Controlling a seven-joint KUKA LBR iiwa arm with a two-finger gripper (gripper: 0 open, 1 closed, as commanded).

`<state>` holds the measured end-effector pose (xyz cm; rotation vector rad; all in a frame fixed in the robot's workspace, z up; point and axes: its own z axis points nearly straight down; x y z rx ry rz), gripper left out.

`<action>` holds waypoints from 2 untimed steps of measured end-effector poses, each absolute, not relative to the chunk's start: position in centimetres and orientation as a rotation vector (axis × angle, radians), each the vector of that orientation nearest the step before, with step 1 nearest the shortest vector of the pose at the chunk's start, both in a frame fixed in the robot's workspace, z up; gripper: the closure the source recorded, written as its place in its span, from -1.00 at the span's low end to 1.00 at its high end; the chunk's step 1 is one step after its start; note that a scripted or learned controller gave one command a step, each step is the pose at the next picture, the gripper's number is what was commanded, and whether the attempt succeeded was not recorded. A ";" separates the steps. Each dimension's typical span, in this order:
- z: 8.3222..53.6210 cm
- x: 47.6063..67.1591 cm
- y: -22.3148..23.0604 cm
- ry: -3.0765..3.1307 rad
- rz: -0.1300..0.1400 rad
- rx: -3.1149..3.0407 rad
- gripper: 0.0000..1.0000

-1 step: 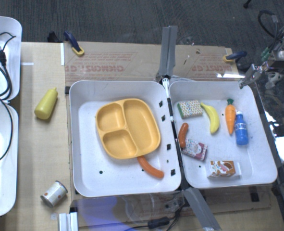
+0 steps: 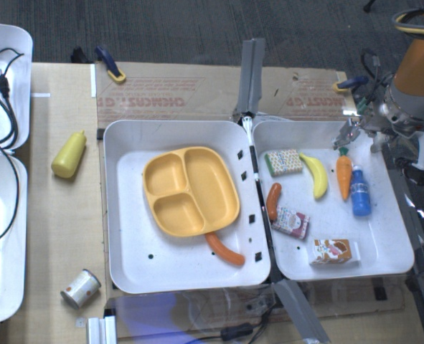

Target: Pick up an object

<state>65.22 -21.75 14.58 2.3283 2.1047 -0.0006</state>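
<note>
- Camera view: the gripper (image 2: 349,136) hangs at the far right corner of the right bin (image 2: 398,256), just above the top of the carrot (image 2: 344,176); whether its claw is wide or narrow cannot be told, and nothing shows between it.
- The carrot stands lengthwise in the right bin, with the blue bottle (image 2: 360,192) touching its right side and the banana (image 2: 315,174) just to its left.
- Further left of the carrot lies a green-edged packet (image 2: 283,161); below that, a small sausage (image 2: 272,201) runs along the bin's left wall.
- Nearer the front than the carrot lie a red pouch (image 2: 291,223) and a brown carton (image 2: 334,252).
- Well to the left of the carrot, the left bin (image 2: 122,264) holds a yellow divided plate (image 2: 191,190), with a longer sausage (image 2: 224,249) touching its front edge.
- Outside the bins, far left of the carrot, a yellow squeeze bottle (image 2: 69,154) and a small can (image 2: 79,288) lie on the bench (image 2: 61,221).
</note>
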 end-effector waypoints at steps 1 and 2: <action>21.6 65.9 -19.8 1.979 -0.002 2.438 -1.00; 20.5 61.7 -18.6 2.029 -0.004 2.399 -1.00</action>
